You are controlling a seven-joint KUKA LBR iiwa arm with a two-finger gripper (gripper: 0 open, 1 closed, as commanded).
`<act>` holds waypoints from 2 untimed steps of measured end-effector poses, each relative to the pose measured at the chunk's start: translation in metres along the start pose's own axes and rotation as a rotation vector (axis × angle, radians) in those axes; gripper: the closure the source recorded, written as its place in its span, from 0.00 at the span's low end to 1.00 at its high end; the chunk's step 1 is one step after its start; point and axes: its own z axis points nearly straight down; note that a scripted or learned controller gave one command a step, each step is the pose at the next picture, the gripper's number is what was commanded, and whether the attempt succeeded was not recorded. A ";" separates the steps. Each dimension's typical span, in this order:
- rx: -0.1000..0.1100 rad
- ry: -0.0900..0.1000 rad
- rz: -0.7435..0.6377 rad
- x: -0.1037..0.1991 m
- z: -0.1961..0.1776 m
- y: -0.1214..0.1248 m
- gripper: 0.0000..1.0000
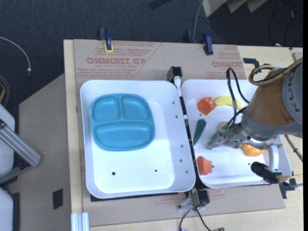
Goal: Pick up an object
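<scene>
The right bin (226, 179) holds several small objects: an orange-red piece (206, 105) near the back, a yellow banana-like piece (223, 100) beside it, a dark green pepper-like piece (199, 129) by the left wall, an orange-red block (204, 165) at the front left, and an orange piece (251, 149) partly under the arm. My gripper (219, 138) hangs low over the bin's middle, just right of the green piece. Its fingers spread apart with nothing between them.
The left bin (163, 172) bears a blue three-compartment plate (123, 121) in its back left part. A black divider bar (184, 119) runs between the bins. Cables (234, 93) trail over the right bin's back. Clamps (108, 41) sit at the bench's far edge.
</scene>
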 end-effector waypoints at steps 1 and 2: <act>-0.007 -0.002 0.001 0.000 -0.013 0.001 1.00; -0.012 -0.005 0.001 -0.010 -0.064 -0.002 1.00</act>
